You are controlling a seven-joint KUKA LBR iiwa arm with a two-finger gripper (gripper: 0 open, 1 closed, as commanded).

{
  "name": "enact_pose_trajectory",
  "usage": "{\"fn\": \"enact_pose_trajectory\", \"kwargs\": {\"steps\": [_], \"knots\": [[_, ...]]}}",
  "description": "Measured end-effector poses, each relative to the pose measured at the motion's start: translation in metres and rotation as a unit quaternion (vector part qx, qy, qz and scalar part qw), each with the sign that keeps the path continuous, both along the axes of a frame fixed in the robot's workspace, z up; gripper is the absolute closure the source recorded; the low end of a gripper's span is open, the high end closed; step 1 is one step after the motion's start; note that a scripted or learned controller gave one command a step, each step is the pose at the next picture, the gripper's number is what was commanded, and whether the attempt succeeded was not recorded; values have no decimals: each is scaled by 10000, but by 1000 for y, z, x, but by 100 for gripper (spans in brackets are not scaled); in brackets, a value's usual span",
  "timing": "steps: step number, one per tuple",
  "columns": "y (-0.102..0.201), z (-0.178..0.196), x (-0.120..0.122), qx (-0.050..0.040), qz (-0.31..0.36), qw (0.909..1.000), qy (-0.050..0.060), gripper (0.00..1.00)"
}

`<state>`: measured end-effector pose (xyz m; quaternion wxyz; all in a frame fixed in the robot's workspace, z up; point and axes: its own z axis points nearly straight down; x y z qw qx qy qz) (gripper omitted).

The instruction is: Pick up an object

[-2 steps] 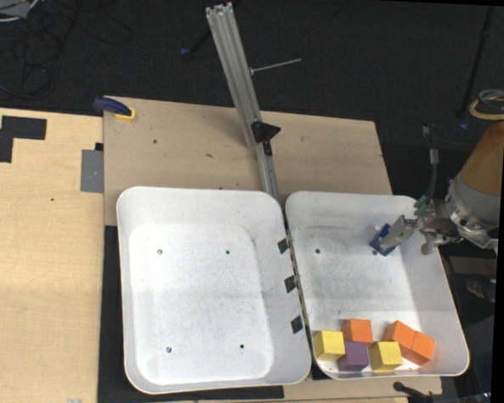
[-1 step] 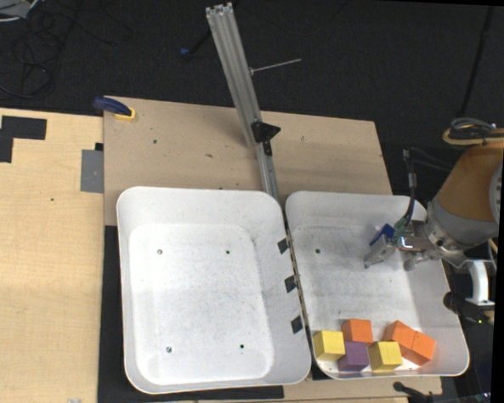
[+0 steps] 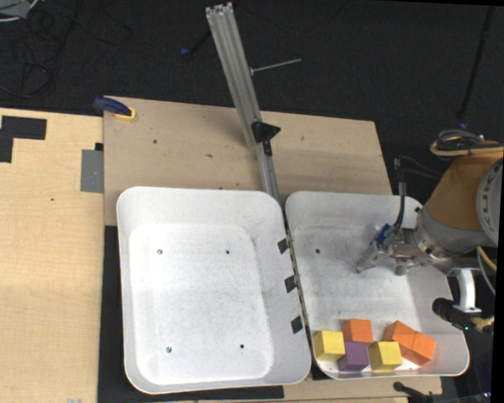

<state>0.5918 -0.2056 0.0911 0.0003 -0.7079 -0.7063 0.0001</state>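
Several small blocks lie along the near edge of the right bin [image 3: 336,219]: a yellow block [image 3: 329,342], an orange block [image 3: 357,330], a purple block [image 3: 356,355], a second yellow block [image 3: 386,355] and a larger orange block [image 3: 412,342]. My gripper [image 3: 376,258] hangs over the middle of the right bin, well behind the blocks and apart from them. Nothing shows between its fingers [image 3: 365,265]. The arm reaches in from the right, with its orange band [image 3: 457,188] above the wrist.
The left bin [image 3: 137,206] lies beside the right one, with black clips along their shared edge. A slanted metal rail [image 3: 242,85] rises behind the bins. A blue and yellow clamp [image 3: 115,107] lies at the bench's far left corner.
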Motion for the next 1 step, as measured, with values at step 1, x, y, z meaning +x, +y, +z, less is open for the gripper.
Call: {"fn": "enact_pose_trajectory", "kwargs": {"steps": [1], "knots": [[0, 10, 0, 3, -15, 10000, 6, 100]]}}
